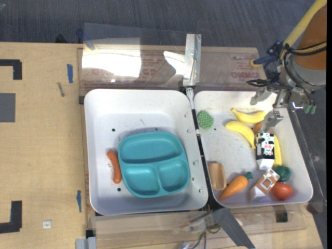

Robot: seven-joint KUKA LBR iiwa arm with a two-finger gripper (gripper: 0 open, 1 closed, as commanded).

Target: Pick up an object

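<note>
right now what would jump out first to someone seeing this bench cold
The teal divided tray in the middle of the left bin stands out first, with an orange sausage-shaped toy lying just beside it. Next is the right bin, crowded with toy food: two bananas, a carrot, a tomato and a cow-patterned carton. The end effector hangs over that bin's far right corner.
</note>
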